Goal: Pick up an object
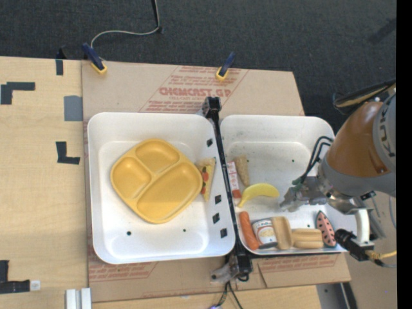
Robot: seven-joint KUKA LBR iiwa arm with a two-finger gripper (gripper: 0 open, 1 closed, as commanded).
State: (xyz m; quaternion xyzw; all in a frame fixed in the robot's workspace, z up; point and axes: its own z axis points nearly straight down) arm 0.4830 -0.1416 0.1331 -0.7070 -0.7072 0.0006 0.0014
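- Clearly, red "CHEMCAST GP" print is showing on the cardboard sheet (pixel 187 92) covering the bench.
- Claw (pixel 291 199) is hovering low in the right bin (pixel 273 129), just beside the banana (pixel 259 192); can't tell its opening, too dark and small.
- Can (pixel 264 232) label is unreadable.
- Yellow divided plate (pixel 156 180) is sitting in the left bin (pixel 103 172).

Grey arm (pixel 360 179), broad orange band above wrist (rounded, glossy); black cable looped alongside; dark metal hand (pixel 293 197).

Two bins (pixel 96 172), one plate (pixel 156 180), roughly eight foods (pixel 259 192).
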